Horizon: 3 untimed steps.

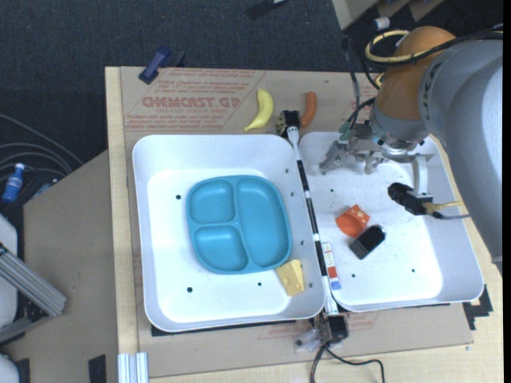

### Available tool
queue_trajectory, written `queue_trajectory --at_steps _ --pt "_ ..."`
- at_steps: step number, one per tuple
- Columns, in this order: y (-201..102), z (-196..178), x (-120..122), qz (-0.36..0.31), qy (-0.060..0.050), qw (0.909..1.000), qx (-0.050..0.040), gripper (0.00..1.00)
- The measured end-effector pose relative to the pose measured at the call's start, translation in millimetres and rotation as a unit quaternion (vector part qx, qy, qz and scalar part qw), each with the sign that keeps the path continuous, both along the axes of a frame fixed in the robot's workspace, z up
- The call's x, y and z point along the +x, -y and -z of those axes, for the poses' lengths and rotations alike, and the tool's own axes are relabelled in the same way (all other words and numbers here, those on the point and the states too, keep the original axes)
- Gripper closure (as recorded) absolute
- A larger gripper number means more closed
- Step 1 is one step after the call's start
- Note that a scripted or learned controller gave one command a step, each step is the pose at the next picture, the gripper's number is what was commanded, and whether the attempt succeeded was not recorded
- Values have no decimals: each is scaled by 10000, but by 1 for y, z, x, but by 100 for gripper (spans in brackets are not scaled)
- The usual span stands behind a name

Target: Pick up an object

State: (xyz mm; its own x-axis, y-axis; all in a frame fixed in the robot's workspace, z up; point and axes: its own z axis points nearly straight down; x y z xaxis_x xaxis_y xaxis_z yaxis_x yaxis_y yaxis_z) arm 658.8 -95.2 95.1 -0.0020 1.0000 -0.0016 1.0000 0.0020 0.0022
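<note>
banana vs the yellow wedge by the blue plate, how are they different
The banana lies outside the bins on the brown board; the yellow wedge lies inside the left bin, beside the blue divided plate. The banana is long and curved; the wedge is short, blocky and straight-edged. The banana is a brighter yellow, the wedge paler. Both are yellow and lie apart from the gripper.

**Grey arm with an orange band**

The broad, rounded grey metal arm (pixel 471 94) carries a glossy orange band (pixel 407 70) above the wrist. Black and yellow cables (pixel 383 46) loop beside the band. Below it sits a silvery metal tool (pixel 355 156) with thin struts.
</note>
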Motion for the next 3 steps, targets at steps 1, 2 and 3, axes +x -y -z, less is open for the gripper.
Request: queue_trajectory --at_steps 1,2,3 --pt "-4 11 -53 13 -26 10000 12 0" --pt "-4 0 -53 14 -17 10000 12 100" --pt "-4 1 -53 16 -18 10000 13 0"
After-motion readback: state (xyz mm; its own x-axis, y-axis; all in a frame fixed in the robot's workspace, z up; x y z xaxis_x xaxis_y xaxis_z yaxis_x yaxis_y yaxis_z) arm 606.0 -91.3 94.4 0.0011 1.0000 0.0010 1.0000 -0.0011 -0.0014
